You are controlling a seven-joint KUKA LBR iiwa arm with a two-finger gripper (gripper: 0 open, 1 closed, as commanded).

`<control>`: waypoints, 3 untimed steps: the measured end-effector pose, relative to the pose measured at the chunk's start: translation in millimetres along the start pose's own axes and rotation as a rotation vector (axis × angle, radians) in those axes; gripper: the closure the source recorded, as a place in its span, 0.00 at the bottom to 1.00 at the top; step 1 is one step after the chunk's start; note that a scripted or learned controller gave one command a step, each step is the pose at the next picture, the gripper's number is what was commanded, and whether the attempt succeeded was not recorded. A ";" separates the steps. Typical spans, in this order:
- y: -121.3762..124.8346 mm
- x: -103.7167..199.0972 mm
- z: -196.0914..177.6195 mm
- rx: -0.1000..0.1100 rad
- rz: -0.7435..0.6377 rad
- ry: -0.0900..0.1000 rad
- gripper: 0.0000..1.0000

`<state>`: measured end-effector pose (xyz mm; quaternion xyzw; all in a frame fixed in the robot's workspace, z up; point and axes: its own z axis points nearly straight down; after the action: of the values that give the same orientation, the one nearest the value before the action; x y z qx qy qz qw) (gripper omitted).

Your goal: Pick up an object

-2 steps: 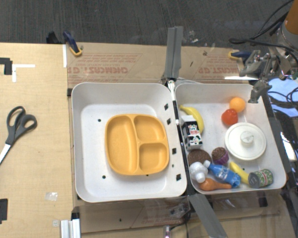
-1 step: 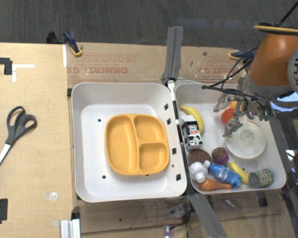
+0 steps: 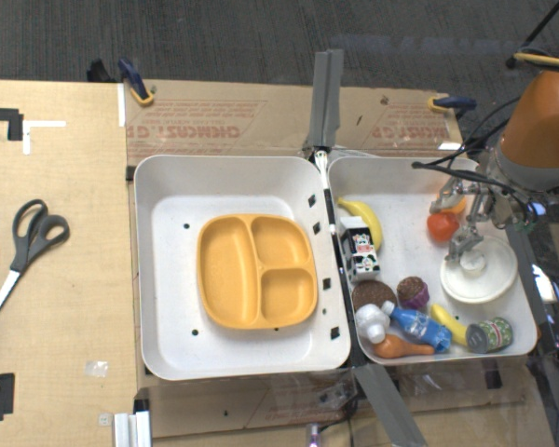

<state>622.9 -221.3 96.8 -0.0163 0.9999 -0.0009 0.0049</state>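
divided plastic plate (image 3: 257,271): yellow-orange
curved banana (image 3: 364,220): yellow
small round ball (image 3: 442,226): red
two shallow bins (image 3: 158,277): white
scissors (image 3: 25,247): black handles

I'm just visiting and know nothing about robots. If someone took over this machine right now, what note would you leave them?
Gripper: over the right bin, above the white bowl; open or shut, unclear. Nothing visibly held.
Objects: red tomato just left of the gripper; banana, blue bottle and others in the same bin. Left bin holds a yellow divided plate.
Done: nothing lifted yet.
Left: grasp one object and raise it.
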 end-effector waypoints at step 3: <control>33.7 0.9 -181.4 0.000 0.110 0.004 1.00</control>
<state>619.1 -187.3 278.1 0.0386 0.9993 -0.0007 0.0029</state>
